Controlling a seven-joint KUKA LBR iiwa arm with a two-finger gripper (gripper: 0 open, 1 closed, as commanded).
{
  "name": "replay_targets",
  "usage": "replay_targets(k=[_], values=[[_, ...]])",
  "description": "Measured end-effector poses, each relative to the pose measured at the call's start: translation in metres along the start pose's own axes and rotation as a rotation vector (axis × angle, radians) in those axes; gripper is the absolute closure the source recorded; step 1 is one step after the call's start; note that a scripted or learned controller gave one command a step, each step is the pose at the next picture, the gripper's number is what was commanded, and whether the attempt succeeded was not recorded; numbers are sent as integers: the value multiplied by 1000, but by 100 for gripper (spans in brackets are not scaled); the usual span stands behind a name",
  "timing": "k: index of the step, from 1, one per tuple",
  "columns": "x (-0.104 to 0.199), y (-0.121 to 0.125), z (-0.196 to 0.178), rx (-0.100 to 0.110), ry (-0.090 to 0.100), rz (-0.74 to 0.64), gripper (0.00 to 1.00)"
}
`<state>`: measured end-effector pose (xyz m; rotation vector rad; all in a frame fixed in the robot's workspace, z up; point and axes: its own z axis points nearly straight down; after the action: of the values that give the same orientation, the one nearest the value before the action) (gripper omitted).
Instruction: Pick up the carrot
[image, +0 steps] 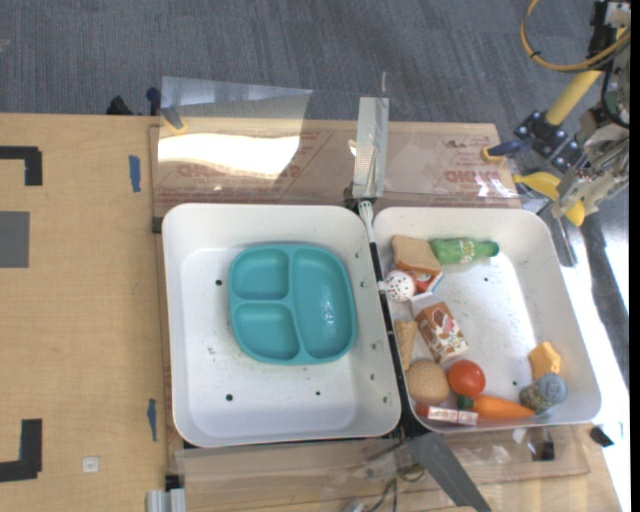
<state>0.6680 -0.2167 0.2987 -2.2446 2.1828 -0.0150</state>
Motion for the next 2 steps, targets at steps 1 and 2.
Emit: replay_targets(k=[1,2], values=[[0,0,-7,1,-6,6,100],[-2,-2,-19,9,-10,9,100]])
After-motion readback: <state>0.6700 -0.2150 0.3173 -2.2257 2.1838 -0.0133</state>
